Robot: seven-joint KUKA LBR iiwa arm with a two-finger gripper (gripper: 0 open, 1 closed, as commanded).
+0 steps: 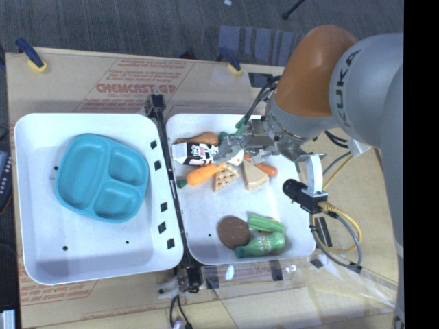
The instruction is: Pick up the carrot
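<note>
A: Where is the carrot?

B: In the right bin, toward its upper left part. It lies flat on the bin floor, orange, with its green end pointing left toward the divider between the bins.

A: What sits around it?

B: Just right of it, touching or nearly so, is a waffle piece. Beyond that lies a tan bread slice. Right above the carrot is a small black-and-white carton, and above that a brown bread-like item. A short orange-red piece peeks out to the right of the bread slice.

A: And the gripper?

B: It hangs over the upper middle of the right bin, up and to the right of the carrot, above the waffle and bread slice. The carrot is not between the fingers; it lies apart from them, lower left. I cannot tell whether the fingers are spread or closed, since the wrist hardware hides them.

A: The arm?

B: The grey arm with its orange band fills the upper right of the frame.

A: Anything else?

B: Lower in the right bin lie a brown round cookie and two green items beside it. The left bin holds a blue divided plate. Both bins rest on a cardboard-covered bench.
</note>
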